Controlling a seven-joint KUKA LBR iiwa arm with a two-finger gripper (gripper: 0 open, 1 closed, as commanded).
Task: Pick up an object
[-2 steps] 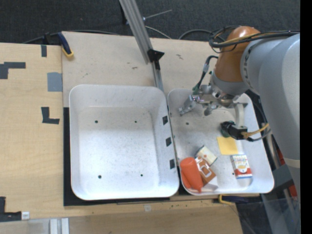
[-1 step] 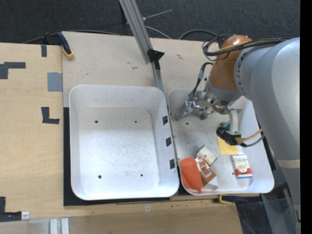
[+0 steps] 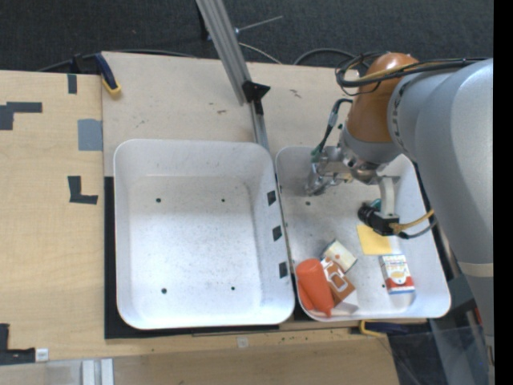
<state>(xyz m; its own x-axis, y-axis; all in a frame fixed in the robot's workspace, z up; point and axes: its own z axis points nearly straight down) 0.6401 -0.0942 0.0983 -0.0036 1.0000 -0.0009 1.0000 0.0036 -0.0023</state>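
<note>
The light is bright and even, and the two white bins shine almost too white. Shadows are soft and small. Everything looks a little fuzzy, most at 3 o'clock.

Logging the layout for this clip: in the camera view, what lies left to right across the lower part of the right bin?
Orange object → small cream box → yellow square piece → red and white carton. The gripper hangs farther up the bin, above the bin floor.
</note>
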